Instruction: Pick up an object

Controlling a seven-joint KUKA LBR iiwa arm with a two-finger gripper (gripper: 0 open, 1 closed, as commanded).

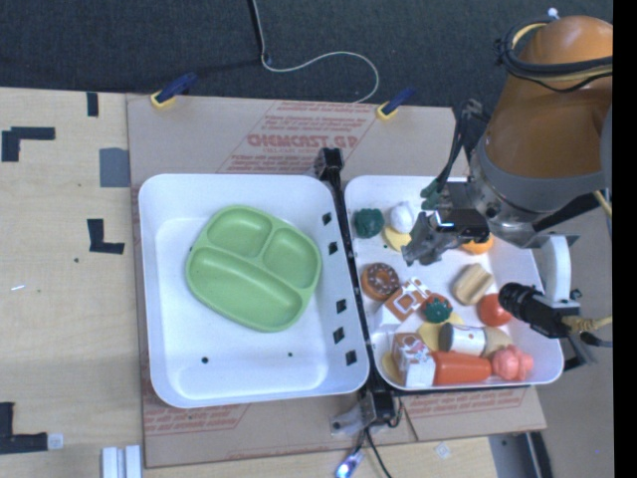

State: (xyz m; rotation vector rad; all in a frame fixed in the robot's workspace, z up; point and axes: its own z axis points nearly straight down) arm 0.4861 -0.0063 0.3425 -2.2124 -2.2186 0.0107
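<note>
1. The objects for picking lie heaped in the right bin [553,267]: a chocolate donut [379,281] at its 9 o'clock side, a dark green ball [369,222] and a white egg-like piece [401,214] toward 11 o'clock.
2. A bread roll [471,284] sits near the middle, a red tomato [492,310] at its 5 o'clock.
3. An orange carrot-like piece [462,369] and a pink toy [513,363] lie along the 6 o'clock wall.
4. The gripper [423,244] hangs over the bin's upper middle, at 2 o'clock from the donut; whether its fingers are spread or closed cannot be made out.
5. The left bin [169,347] holds a green divided plate [254,266].
6. Both bins rest on a cardboard sheet [289,137].
</note>
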